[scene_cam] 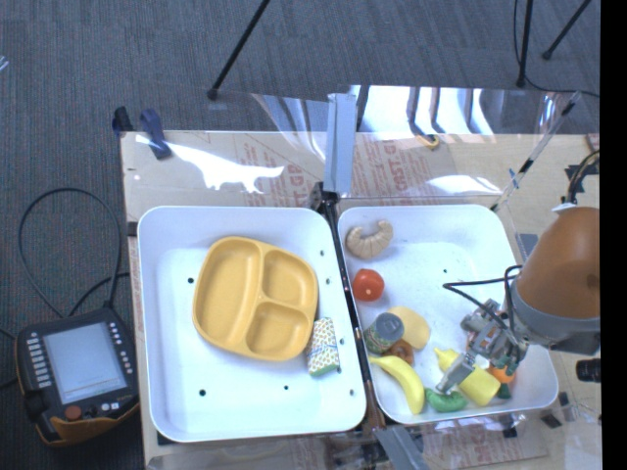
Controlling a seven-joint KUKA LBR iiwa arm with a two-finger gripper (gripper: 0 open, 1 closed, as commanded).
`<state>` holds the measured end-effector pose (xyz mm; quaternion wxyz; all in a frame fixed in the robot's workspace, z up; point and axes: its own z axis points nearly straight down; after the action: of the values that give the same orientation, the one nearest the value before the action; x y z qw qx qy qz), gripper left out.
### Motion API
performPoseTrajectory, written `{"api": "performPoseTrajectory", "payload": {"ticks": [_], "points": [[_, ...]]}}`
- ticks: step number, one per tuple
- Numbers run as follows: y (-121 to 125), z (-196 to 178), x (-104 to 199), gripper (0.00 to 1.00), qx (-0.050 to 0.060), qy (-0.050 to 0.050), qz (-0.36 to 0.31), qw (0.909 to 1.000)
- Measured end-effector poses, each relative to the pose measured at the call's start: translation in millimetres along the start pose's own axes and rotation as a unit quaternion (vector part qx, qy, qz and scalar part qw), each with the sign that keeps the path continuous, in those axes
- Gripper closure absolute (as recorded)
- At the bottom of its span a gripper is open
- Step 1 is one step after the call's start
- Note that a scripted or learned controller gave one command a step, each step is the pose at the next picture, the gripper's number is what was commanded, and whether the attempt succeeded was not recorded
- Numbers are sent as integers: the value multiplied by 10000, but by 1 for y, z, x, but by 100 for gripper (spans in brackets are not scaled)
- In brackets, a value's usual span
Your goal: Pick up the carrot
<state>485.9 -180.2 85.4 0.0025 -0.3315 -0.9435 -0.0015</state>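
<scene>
The carrot (pixel 504 371) shows as a small orange piece with a bit of green at its end, in the near right corner of the right bin (pixel 441 225). The arm's wrist covers most of it. My gripper (pixel 460 370) hangs low over that corner, just left of the carrot, pointing down and to the left. Its tip is above a yellow block (pixel 480 388) and a green toy (pixel 446 399). The view does not show anything held.
The right bin also holds a croissant (pixel 369 238), a tomato (pixel 368 284), a tin can (pixel 385 331), a pale yellow fruit (pixel 414 328) and a banana (pixel 405 381). In the left bin (pixel 167 360) lie a yellow divided plate (pixel 257 298) and a patterned packet (pixel 322 346).
</scene>
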Motion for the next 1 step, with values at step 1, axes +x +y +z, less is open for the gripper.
{"api": "performPoseTrajectory", "payload": {"ticks": [1], "points": [[38,-100,28,0,-3,-30,358,9994]]}}
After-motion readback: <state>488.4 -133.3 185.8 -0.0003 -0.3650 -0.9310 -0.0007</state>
